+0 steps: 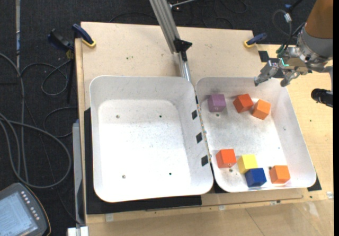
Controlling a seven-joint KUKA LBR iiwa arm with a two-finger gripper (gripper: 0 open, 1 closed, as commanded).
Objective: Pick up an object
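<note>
Up at about two o'clock, the gripper (274, 77) is hovering over the far rim of the right bin (296, 139), its fingers spread apart with nothing between them. Just beyond it the arm (320, 23) is running off the frame's edge, so most of it is cut off. Below the gripper, the right bin is holding a purple cube (216, 103), a red-orange cube (242, 103) and an orange cube (260, 108), the last two touching. Toward five o'clock, another red-orange block (226, 157), a yellow block (246, 163), a blue block (256, 177) and an orange block (279, 174) are sitting clustered. At nine o'clock the left bin (137, 134) is lying beside it, walls touching.
</note>
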